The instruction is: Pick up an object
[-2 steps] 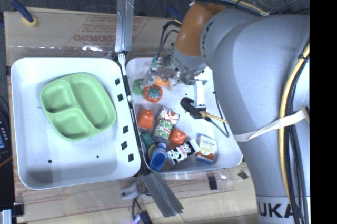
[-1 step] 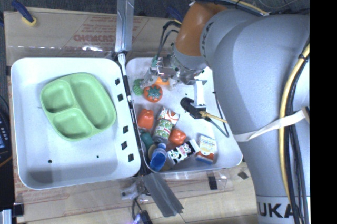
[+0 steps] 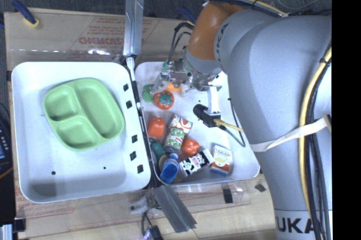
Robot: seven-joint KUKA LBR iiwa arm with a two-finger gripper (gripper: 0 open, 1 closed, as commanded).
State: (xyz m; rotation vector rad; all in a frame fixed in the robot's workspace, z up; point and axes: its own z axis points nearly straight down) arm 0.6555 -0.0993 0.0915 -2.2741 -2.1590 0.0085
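Over the far end of the right bin, my pincer hangs just above the small orange pumpkin; I cannot tell its opening. I should centre over it, clear of the crowded cartons nearer, then descend straight.

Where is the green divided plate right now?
The green divided plate lies in the left bin, apart from the toys crowding the right bin.
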